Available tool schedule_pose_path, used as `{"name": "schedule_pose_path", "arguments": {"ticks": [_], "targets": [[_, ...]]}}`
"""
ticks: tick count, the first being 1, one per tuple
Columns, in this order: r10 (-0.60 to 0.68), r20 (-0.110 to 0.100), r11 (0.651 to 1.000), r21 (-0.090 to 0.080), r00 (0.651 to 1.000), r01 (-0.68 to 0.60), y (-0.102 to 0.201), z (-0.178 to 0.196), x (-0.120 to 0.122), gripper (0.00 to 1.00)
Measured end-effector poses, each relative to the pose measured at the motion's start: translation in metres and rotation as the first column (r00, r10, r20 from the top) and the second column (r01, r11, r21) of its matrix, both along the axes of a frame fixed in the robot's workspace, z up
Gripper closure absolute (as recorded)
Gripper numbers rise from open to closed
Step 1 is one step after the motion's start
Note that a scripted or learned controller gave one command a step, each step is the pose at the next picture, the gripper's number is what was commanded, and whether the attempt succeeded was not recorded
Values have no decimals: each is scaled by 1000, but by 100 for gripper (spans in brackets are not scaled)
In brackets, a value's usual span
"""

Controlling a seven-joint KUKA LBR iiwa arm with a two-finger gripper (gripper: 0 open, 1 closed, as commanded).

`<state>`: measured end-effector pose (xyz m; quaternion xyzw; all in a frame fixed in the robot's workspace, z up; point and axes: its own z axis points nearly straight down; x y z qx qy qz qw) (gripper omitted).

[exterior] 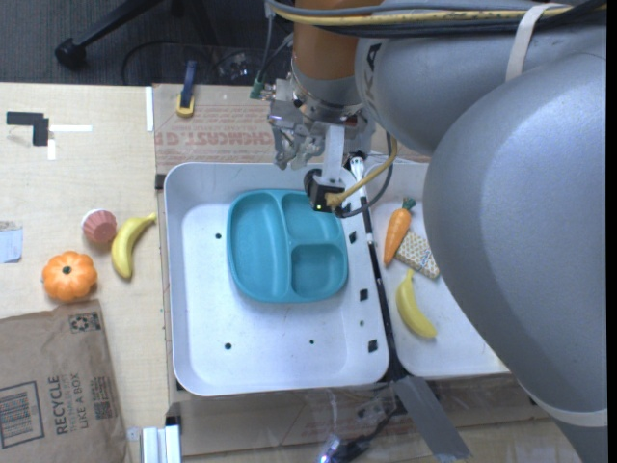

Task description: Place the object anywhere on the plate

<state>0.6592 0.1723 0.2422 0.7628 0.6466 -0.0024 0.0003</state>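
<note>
Gripper [289, 152] is seen above the left bin's far rim, just beyond the plate [286, 247]; whether the jaws are wide or narrow cannot be told. Plate is bare. Carrot [396, 232] and banana [415, 307] are left in the right bin [463, 355], so nothing judged placed yet.

the grey arm [501, 162] comes in from the right and takes up most of that side, its broad rounded links crossing the top right corner. above the wrist sits the orange band [337, 27], wrapped by a yellowish cable and dark hoses. below the band the wrist narrows to a metal flange, and the tool [294, 152] points downward from it. the tool's tips are too small and cluttered to read.
</note>
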Motion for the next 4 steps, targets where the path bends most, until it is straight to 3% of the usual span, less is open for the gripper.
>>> {"name": "schedule_pose_path", "arguments": {"ticks": [1,2,3,4], "targets": [[-65,-2,998,-1,998,65,16,43,-75,100],[-104,-1,995,-2,995,104,0,34,0,100],[-100,-1,995,0,995,100,-103,45,-19,100],[-102,-3,995,-1,995,102,-95,11,0,100]]}}
